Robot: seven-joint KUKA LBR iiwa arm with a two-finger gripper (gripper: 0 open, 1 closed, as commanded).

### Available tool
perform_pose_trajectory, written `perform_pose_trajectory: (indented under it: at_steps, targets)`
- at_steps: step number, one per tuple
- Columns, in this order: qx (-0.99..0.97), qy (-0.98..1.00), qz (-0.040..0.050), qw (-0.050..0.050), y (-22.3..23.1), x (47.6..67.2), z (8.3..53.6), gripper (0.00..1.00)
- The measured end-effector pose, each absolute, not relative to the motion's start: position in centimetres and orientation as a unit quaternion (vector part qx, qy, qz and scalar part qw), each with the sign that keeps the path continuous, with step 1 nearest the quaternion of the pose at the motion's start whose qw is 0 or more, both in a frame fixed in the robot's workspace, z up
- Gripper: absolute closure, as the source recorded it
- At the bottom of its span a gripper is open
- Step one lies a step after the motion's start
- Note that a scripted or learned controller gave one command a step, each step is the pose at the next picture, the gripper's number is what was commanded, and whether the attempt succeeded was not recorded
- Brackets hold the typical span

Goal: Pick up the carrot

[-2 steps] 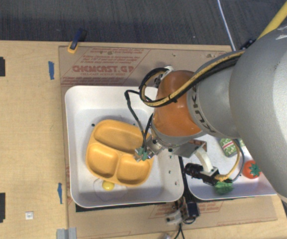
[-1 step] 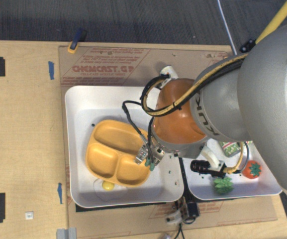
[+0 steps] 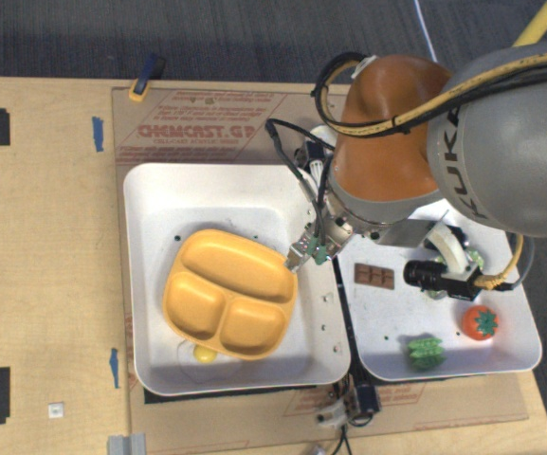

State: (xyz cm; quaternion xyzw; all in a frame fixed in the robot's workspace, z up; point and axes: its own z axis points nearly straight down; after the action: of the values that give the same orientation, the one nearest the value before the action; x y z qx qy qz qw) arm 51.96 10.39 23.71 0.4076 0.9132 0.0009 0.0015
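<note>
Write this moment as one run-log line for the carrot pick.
claw: over left bin's right edge, by yellow tray | carrot: not identifiable | right bin: chocolate, tomato, green item

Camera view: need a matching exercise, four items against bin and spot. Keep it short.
Items:
1. yellow plastic divided tray
2. brown chocolate bar piece
3. red toy tomato
4. green leafy toy vegetable

Places:
A. right bin, near front rim
B. left bin, middle
C. right bin, far right side
D. right bin, left part beside the divider

Pairs: 1-B, 2-D, 3-C, 4-A
</note>
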Motion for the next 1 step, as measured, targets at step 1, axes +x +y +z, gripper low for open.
perform_pose_trajectory:
  at_steps: [1]
  targets:
    - [0.435,0.900,0.0007,0.001,17.41,48.24,11.47,1.00]
